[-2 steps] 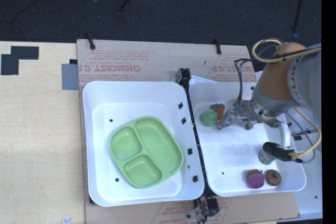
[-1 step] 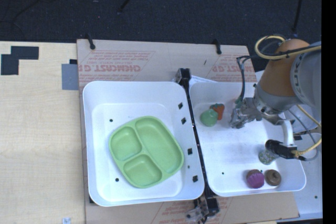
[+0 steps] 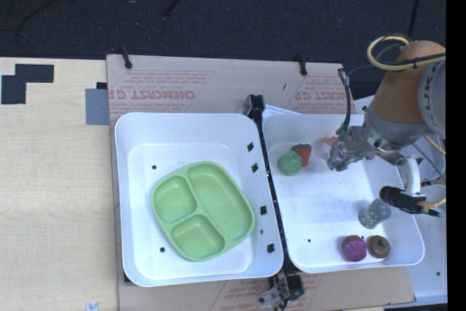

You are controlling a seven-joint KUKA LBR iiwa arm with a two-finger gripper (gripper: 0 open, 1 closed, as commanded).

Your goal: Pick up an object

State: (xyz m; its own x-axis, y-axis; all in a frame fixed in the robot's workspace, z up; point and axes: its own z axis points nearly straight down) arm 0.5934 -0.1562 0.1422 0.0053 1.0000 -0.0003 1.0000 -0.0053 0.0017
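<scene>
Objects sit in rt bin [image 3: 408, 247]: round green fruit [image 3: 289, 163] touching small red piece [image 3: 303, 153], clear glass [image 3: 374, 214], purple ball [image 3: 354, 249], brown ring [image 3: 378, 247]. Pincer [image 3: 336, 156] hovers near fruit; opening can't tell.

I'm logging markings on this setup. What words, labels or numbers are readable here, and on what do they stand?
"CHEMCAST GP", red, upside down, repeated on the cardboard sheet under the bins; I am unsure of the letters.
More red print on the cardboard's front edge: too blurred to read.
</scene>
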